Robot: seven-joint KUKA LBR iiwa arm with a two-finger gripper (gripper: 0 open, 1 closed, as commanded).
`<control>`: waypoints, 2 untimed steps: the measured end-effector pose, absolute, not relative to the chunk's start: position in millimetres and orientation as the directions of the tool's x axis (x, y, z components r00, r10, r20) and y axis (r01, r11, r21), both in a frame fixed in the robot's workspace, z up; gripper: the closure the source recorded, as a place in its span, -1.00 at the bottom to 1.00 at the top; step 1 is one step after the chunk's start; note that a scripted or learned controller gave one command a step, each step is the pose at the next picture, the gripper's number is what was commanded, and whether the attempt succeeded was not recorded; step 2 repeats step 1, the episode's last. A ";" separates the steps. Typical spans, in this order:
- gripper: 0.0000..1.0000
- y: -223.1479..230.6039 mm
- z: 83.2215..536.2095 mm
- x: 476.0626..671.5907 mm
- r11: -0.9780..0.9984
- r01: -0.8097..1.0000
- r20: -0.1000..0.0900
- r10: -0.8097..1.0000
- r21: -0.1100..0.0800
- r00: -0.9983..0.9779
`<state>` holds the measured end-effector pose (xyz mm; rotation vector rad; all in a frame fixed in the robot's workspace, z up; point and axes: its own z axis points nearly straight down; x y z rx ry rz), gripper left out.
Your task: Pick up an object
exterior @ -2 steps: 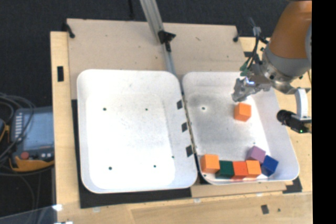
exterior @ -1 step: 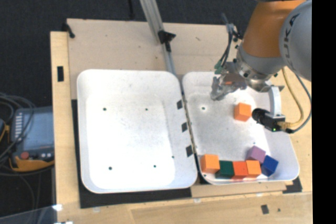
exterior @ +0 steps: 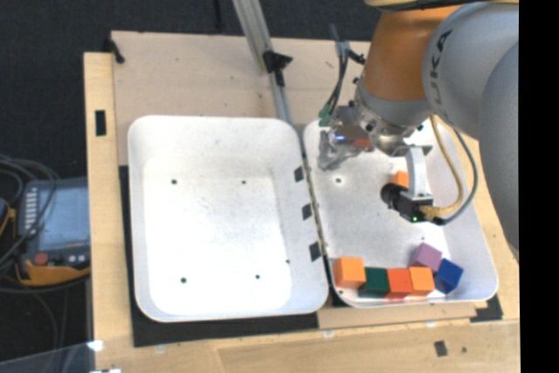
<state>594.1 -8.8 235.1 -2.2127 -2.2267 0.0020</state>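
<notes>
My gripper (exterior: 334,151) hangs over the far left corner of the right bin (exterior: 358,218), close to the wall between the two bins. Several blocks lie along that bin's near edge: an orange block (exterior: 351,271), a green block (exterior: 376,281), a red-orange block (exterior: 400,281), a second orange block (exterior: 422,279), a blue block (exterior: 448,273) and a purple block (exterior: 427,256). Another small orange piece (exterior: 400,179) peeks out behind the black part on the wrist. The arm hides the bin's far right part.
The left bin (exterior: 144,144) lies beside the right one, with small black clips along the shared wall (exterior: 307,210). A slanted metal bar (exterior: 249,4) rises behind the bins. A hand-held control unit (exterior: 52,227) sits off the bench at the left.
</notes>
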 end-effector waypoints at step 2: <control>1.00 53.4 238.4 606.8 0.009 1.000 0.002 1.000 0.002 -0.009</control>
